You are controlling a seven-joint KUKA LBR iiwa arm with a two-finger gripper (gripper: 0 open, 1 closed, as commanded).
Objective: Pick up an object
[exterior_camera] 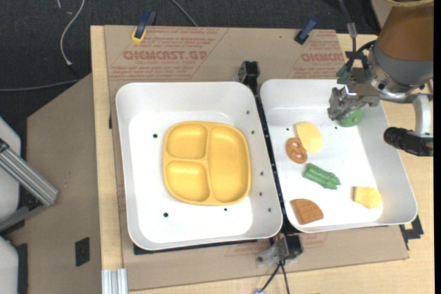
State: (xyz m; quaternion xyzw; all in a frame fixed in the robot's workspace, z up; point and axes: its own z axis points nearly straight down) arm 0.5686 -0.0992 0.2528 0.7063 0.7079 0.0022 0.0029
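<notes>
The hand (342, 109) hung low over the upper right part of the right bin (393, 169), and a small green object (351, 118) showed directly under it, at its lower right edge. That relation was the one the coming move seemed to turn on: the green object lay beneath the hand rather than off to a side, so a straight descent looked enough. Whether the hand had closed on it could not be told (its tips were lost against the object).

The other pieces lay down and left of the hand: a pale yellow piece (309, 136), touching a pretzel (296, 150), then a green pod (322, 176) lying with its long axis slanting down to the right, a brown slice (306, 210) and a yellow wedge (367, 197).

A yellow divided plate (207, 163) sat in the left bin (131, 148). On the brown sheet covering the worktop (207, 45), red print read "CHEMCAST GP".
</notes>
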